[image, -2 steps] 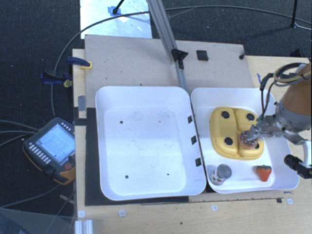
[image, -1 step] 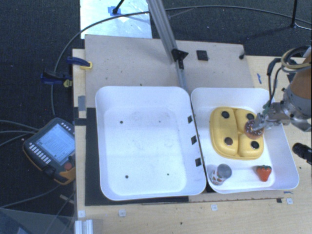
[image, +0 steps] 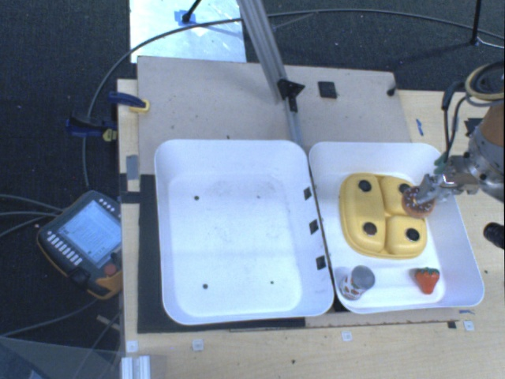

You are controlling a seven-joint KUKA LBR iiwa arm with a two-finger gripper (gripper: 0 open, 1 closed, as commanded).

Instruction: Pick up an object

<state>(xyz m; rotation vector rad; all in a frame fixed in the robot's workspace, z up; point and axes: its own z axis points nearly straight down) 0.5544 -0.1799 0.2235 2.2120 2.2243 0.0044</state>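
The right bin (image: 454, 235) holds a yellow four-lobed mould (image: 383, 215) with a black dot on each lobe. A small brown ring-shaped object (image: 415, 202) sits at the mould's upper right edge. My gripper (image: 427, 191) reaches in from the right and its tip is right at this brown object, over the mould's right side. Whether it grips the object is not visible. A small silver-topped can (image: 357, 281) lies at the bin's front left. A red strawberry toy (image: 427, 279) lies at the front right.
The left bin (image: 170, 212) lies beside the right one, with the shared rim (image: 314, 227) between them. A metal pole (image: 264, 38) slants over the back of the bench. A teach pendant (image: 83, 243) lies on the floor to the left.
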